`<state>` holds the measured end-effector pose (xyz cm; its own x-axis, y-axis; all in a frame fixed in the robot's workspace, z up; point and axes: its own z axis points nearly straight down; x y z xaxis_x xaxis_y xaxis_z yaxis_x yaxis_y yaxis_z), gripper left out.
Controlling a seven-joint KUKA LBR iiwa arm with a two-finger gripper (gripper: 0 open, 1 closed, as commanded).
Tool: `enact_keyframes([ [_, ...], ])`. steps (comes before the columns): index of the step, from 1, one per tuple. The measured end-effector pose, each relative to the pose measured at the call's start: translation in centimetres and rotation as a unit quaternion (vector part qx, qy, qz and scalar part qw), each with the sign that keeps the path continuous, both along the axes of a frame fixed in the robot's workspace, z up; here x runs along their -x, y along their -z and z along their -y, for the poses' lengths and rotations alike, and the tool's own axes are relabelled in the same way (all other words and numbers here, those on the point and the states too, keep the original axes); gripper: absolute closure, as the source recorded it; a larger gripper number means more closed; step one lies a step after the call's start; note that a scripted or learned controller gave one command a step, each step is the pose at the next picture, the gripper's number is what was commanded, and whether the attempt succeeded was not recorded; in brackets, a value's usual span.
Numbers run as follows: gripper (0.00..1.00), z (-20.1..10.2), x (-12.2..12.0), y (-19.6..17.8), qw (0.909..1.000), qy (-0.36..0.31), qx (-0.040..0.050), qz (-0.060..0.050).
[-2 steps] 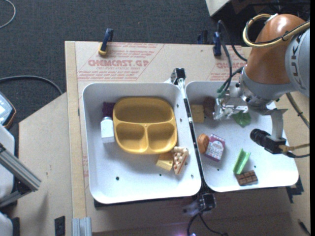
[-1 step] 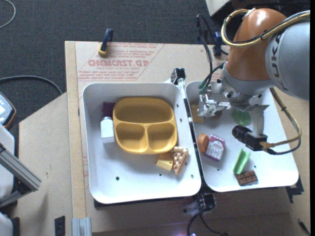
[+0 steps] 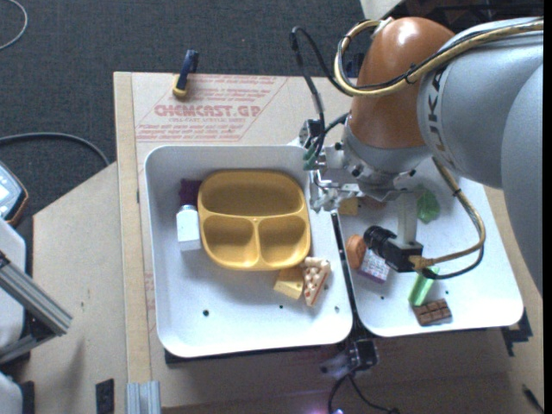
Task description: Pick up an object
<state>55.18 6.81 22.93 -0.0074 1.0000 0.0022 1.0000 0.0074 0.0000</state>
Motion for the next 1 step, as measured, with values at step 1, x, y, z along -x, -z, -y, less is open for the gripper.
enact_keyframes([
  [1, 1.00, 0.94, -0.64, -0.25, 1.0000, 0.004, 0.0011, 0.001],
])
